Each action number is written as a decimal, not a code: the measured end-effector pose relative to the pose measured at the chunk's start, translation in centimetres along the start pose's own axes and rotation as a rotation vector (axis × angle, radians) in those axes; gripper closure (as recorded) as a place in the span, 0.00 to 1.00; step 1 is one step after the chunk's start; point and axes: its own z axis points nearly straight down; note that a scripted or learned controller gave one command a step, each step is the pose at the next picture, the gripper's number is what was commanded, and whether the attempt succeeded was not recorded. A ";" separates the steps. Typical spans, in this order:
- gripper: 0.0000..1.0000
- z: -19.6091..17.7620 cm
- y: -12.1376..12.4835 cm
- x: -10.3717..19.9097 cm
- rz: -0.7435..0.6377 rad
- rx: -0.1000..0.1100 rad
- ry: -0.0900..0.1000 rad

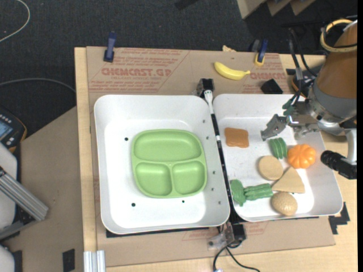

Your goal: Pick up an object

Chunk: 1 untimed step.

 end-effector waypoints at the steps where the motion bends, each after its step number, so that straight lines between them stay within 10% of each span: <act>1: 1.00 -1.1 0.1 0.0 -0.001 -0.003 -0.001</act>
